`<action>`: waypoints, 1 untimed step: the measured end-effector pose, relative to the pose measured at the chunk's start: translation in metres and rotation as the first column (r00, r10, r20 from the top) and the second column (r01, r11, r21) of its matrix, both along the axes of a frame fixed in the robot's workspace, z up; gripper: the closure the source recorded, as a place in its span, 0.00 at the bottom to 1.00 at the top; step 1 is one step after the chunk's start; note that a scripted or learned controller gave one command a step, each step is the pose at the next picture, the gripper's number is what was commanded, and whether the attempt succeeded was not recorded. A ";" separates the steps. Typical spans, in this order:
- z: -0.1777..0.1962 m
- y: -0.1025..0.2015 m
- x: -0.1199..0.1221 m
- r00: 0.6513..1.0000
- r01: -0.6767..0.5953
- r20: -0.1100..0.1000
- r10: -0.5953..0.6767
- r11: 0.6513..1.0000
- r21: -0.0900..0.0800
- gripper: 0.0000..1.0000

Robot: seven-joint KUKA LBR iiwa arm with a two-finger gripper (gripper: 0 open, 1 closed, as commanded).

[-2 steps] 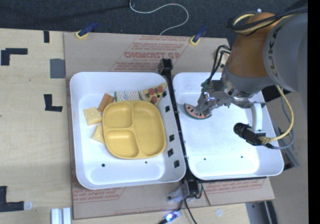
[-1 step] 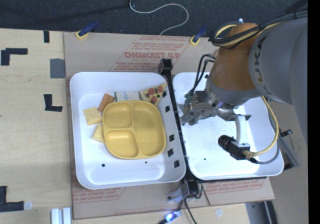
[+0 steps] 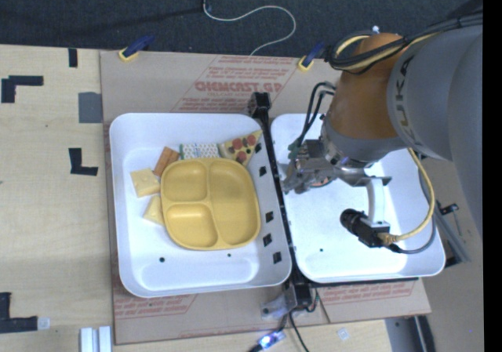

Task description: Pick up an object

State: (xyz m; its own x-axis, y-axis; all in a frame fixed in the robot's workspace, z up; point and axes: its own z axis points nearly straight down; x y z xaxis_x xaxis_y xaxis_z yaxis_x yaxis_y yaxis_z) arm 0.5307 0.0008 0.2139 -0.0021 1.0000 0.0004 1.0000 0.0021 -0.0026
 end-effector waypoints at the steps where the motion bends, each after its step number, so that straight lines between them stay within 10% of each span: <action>1: 0.020 -0.004 0.000 1.000 0.000 0.001 0.000 1.000 0.000 1.00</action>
